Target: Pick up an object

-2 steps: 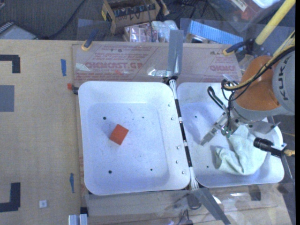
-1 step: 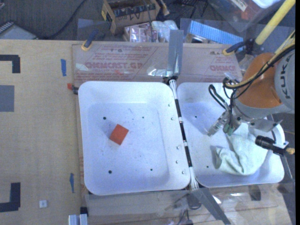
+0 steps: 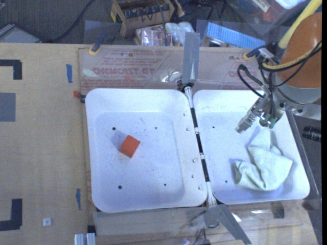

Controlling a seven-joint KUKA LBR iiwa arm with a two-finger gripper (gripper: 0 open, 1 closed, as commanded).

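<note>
**Fingers poised over cloth, nothing gripped**

The fingers (image 3: pixel 254 119) are hanging above the right bin (image 3: pixel 219 111), just beyond the top edge of the crumpled white cloth (image 3: pixel 263 167). Whether they are spread or closed cannot be told; nothing is showing between them. The cloth is lying bunched near the bin's right side, probably the nearest target. An orange block (image 3: pixel 130 146) is sitting in the left bin (image 3: pixel 102 106), well apart.

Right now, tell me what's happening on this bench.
A grey arm reaches in from the right, its gripper hovering over the right bin, just above a crumpled white cloth lying there. Nothing shows between its fingers. An orange block sits alone in the left bin, untouched. No pick has been made yet; the cloth looks like the likely target.
</note>
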